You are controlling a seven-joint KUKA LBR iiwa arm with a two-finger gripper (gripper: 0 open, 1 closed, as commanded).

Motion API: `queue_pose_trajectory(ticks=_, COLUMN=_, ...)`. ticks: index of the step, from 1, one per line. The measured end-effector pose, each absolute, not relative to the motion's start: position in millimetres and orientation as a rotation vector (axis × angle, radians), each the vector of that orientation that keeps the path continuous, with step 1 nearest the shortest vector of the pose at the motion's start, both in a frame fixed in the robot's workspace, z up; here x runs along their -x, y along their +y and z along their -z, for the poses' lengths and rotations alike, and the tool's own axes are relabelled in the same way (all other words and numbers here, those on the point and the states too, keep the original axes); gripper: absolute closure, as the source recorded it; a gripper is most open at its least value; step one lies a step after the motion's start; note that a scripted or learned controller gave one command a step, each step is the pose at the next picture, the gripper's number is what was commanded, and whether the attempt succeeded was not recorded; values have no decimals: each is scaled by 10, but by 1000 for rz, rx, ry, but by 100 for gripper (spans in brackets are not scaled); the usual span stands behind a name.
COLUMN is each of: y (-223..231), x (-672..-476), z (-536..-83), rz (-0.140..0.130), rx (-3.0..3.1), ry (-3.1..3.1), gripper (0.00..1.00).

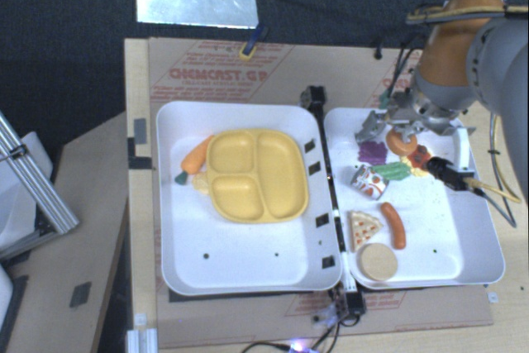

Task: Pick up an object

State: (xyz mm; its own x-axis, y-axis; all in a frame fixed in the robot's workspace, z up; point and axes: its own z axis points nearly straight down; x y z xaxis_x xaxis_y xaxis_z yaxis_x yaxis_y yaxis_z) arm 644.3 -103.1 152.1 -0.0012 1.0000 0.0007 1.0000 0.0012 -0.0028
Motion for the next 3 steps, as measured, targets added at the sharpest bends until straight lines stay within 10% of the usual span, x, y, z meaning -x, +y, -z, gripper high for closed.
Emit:
queue_pose_trajectory(ticks=2, y=-1090, x=-6507, z=-898, rz=5, rx=2225, ry=-2229, gripper=0)
queue_pose_trajectory(ticks=3, y=-1112, x=-6530, z=-1036, rz=10, rx=2234, ry=-2236, gripper=100)
